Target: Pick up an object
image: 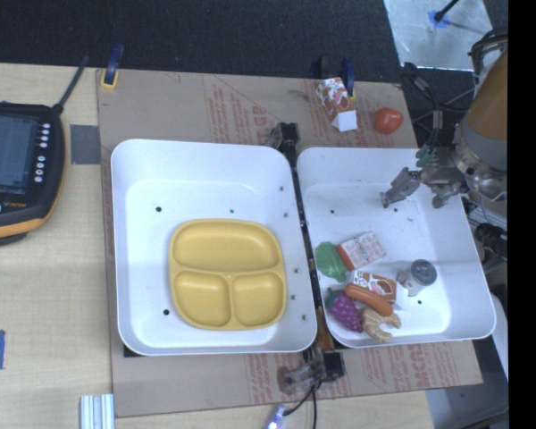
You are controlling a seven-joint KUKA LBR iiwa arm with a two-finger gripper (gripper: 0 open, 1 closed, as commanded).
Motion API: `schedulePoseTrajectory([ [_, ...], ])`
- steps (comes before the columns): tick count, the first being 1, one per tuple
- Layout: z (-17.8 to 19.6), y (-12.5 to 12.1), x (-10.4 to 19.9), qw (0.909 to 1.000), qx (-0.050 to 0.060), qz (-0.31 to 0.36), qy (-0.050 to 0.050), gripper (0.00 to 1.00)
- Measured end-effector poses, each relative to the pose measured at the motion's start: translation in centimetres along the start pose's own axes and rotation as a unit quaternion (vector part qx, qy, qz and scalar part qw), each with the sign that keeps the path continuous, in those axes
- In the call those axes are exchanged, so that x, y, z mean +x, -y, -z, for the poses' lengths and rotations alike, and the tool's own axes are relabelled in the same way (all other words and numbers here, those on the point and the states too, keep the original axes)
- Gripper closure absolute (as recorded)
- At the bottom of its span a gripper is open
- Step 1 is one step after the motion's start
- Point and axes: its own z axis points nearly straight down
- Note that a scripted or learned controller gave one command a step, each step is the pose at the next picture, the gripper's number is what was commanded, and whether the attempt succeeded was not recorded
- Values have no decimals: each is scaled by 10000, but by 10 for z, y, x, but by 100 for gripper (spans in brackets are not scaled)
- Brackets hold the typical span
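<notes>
Toys (362,289) lie piled at the near end of the right bin (447,231), while the claw (417,189) hangs wide open and empty above its far end, so it likely must move nearer, drop and close.

Nothing legible anywhere: faint red print on the cardboard sheet (241,114) under the bins too blurred to read; printing on the small cartons (362,248) likewise unreadable.
</notes>
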Motion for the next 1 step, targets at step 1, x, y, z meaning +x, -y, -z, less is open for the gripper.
schedulePoseTrajectory([
  [1,-106,89,37,10000,7,8,-4,0],
])
